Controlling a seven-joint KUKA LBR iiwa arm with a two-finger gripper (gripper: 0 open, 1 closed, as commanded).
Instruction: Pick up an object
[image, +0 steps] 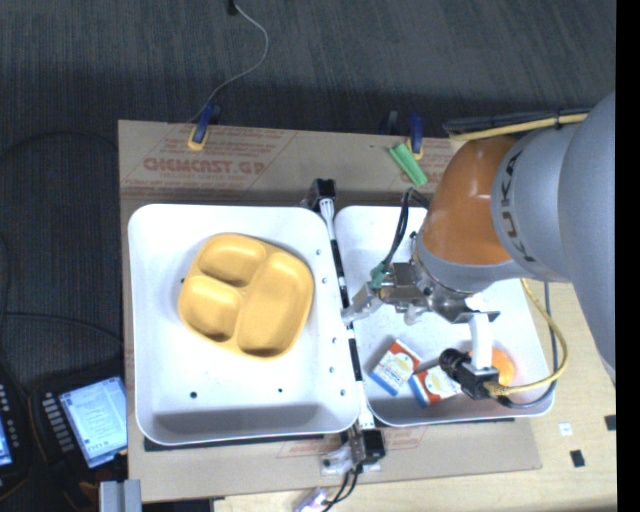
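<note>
You had two small cartons to choose from in the right bin (350, 262), lying side by side against its near edge. The blue-and-white carton (392, 367) sat nearer the wall between the bins, and the orange-and-white carton (433, 386) lay just beside it, toward the bin's near right corner. An orange patch showed further toward that corner, partly hidden, and you could not tell what it was.

The gripper (400, 290) hung over the middle of the right bin, close to the dividing wall, at the end of the arm (560, 215) coming in from the right. Whether it was spread or pressed together could not be told, since the wrist covered it from above; nothing could be seen pinched in it.

The relation that mattered: both cartons lay toward the near edge from the gripper, the blue one almost straight that way, its long axis slanting from the dividing wall toward the near edge. It looked the nearer target.

In the left bin (160, 395), a yellow divided tray (247, 293) sat in the middle, well apart from the gripper.
</note>
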